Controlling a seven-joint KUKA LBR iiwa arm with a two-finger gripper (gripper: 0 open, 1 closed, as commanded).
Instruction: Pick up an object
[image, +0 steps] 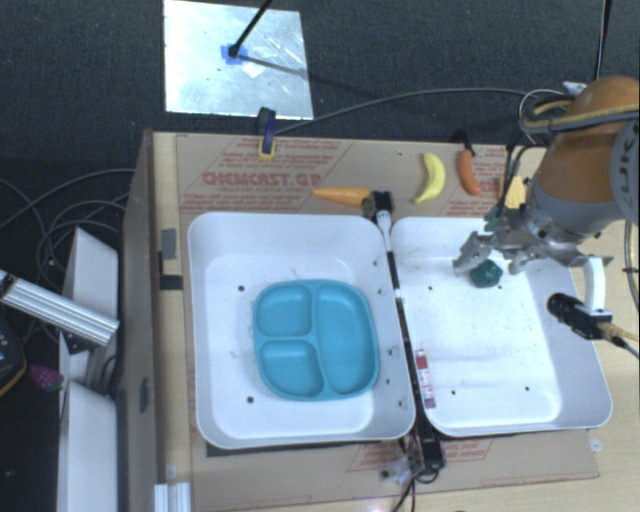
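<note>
Two white bins (230, 400); one blue tray (315, 338); end effector (490, 262) over one teal object (487, 273), grip unclear.

My tool (487, 258) hangs low over the right bin (520, 400), near its far edge, with a small dark green object (487, 273) just beneath it; I cannot tell whether it is gripped. Left of that bin, the other bin (220, 300) holds a blue divided plate (315, 338). Beyond the right bin, a banana (432, 177) and carrot (341, 196) lie on the surface (200, 180).
</note>
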